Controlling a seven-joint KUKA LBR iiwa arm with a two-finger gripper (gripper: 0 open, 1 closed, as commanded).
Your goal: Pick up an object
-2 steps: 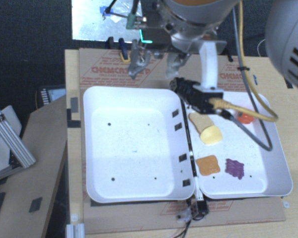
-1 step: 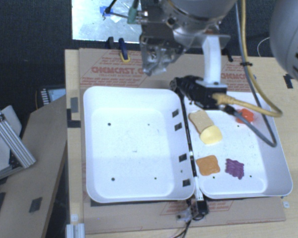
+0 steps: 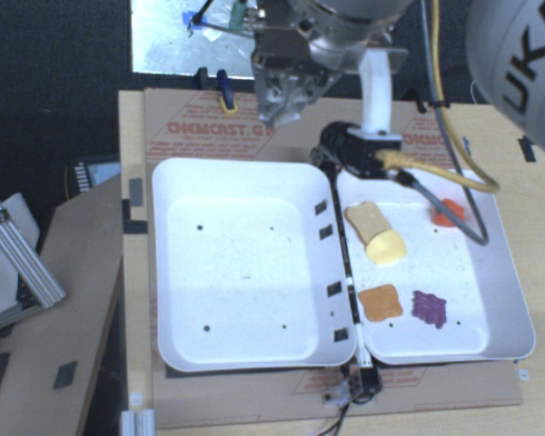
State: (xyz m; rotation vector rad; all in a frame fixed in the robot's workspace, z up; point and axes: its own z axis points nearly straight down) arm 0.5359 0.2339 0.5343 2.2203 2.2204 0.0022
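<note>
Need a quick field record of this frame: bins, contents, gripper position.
left bin: white, shallow, bare floor showing
right bin: white, shallow, holds four items
item 1: tan and yellow block, near the divider, upper part
item 2: orange square piece, near the divider, lower part
item 3: purple piece, right of the orange square
item 4: red-orange piece, partly behind a grey cable
gripper: above the bench's far edge, beyond the bins, blurred
held object: none visible
</note>
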